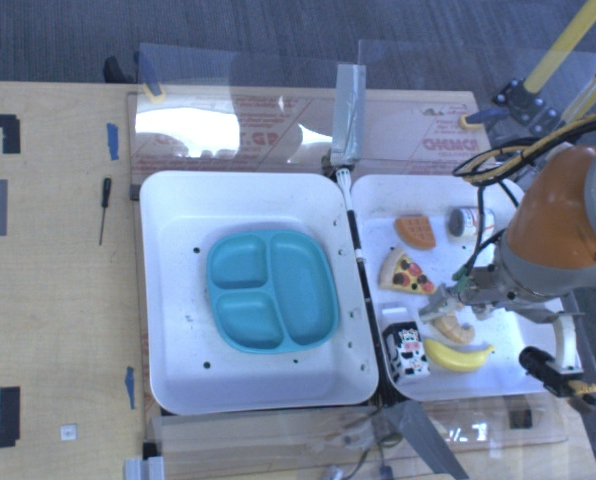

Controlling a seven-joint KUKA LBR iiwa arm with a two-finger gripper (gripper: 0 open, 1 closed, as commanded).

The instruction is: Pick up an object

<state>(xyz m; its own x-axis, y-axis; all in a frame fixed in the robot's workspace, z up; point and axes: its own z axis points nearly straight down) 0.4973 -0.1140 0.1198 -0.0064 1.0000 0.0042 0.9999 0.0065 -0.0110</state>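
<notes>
Two bins sat side by side on the bench point(48, 298). The left bin point(168, 208) held a divided plate point(273, 290) at its middle. In the right bin point(378, 203), a pizza slice point(406, 273) lay before a cookie point(415, 231), a can point(462, 222) to their right, and a banana point(456, 355) lay nearest, right of a small carton point(407, 351).

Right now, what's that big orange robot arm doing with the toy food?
The arm reaches into the right bin, its hand low over a tan toy just above the banana. A pizza slice, an orange piece, a can and a black-and-white carton lie nearby. The left bin holds a blue tray. Nothing is lifted yet.
</notes>
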